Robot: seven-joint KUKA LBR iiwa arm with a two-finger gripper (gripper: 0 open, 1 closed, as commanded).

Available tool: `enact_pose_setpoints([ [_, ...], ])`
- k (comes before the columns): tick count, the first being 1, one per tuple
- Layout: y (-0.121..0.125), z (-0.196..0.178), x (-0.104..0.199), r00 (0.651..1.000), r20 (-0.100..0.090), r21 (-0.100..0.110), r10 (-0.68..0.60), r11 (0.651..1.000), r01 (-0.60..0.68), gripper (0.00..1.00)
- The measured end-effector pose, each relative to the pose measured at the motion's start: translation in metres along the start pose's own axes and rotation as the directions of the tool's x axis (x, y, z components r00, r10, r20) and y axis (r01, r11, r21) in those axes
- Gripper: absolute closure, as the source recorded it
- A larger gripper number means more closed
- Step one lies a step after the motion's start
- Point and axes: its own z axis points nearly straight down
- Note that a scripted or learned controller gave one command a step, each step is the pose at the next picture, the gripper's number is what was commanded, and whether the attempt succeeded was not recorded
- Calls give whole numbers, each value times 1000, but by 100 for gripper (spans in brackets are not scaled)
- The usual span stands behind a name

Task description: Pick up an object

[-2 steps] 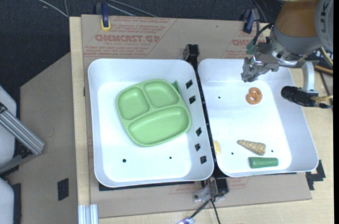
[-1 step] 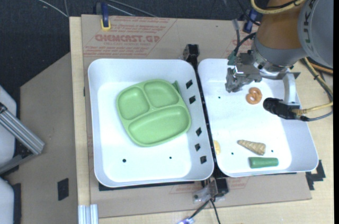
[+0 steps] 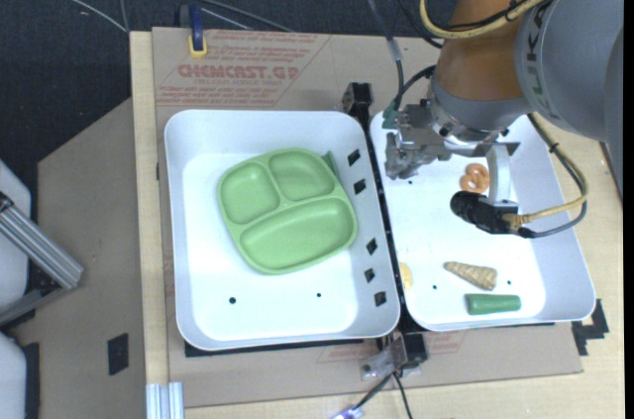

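Two bins sit side by side on the bench (image 3: 248,75). The left bin (image 3: 188,209) holds a plate with three parts (image 3: 287,209), and the plate lies near the middle of that bin. The right bin (image 3: 565,259) touches the left bin along one side.

The arm (image 3: 535,21) reaches in from the right and hangs over the back part of the right bin. Its gripper (image 3: 401,155) is at the left side of that bin, close to the wall between the bins.

A pretzel (image 3: 476,177) lies just right of the gripper. In front of it, near the front of the bin, lies a cone (image 3: 472,274). A small block (image 3: 493,304) lies just in front of the cone.
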Motion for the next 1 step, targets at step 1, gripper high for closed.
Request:
enact_pose_setpoints([
  [1, -18, -10, 48, 1000, 0, 0, 0, 1000, 0, 100],
])
